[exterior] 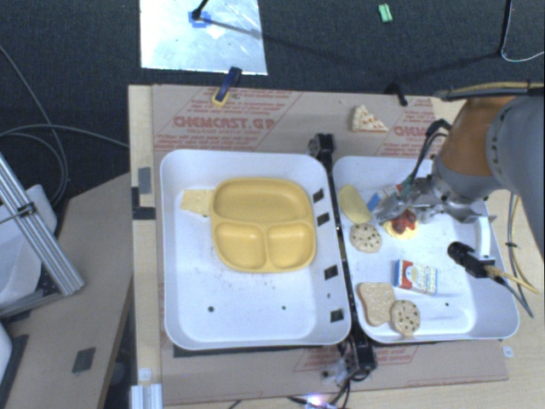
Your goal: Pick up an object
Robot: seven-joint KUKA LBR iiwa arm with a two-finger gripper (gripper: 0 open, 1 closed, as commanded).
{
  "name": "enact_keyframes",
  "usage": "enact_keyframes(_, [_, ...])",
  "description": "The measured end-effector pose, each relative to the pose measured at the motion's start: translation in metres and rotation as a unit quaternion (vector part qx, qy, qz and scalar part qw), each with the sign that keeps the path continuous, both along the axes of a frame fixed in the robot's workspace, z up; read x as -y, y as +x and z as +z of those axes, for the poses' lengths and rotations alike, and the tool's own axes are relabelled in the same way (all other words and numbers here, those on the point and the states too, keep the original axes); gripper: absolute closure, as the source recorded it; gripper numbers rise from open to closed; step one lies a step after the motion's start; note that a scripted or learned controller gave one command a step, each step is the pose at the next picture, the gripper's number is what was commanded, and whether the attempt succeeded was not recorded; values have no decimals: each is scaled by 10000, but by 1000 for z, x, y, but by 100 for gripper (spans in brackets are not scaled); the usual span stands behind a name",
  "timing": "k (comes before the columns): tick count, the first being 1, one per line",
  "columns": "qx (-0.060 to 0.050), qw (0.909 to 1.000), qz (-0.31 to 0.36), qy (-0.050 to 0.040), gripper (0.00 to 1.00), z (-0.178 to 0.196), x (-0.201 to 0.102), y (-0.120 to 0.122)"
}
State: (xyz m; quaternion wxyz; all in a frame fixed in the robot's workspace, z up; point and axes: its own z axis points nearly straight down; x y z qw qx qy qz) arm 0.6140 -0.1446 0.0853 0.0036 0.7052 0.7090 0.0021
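Note:
My gripper point(398, 210) hangs low in the right bin point(490, 309), near its upper middle. A small red and yellow toy point(402, 224) lies right under the gripper, partly hidden by it. To the left, a pale yellow oval piece point(352, 203) rests against the bin's left wall, with a chocolate-chip cookie point(366, 238) just below it. Further forward are a small white, red and blue carton point(415, 276), a bread slice point(375, 302) and a second cookie point(405, 316).
The left bin point(183, 313) holds a yellow divided plate point(261, 224) and a flat yellow slab point(197, 201) at the plate's left. A pizza-slice toy point(369, 120) lies on the cardboard behind the right bin. A small blue bit point(375, 201) sits beside the oval piece.

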Motion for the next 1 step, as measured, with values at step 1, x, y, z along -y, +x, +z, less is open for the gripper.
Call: enact_keyframes(1, [20,10000,-3,0,100,14,0,0])
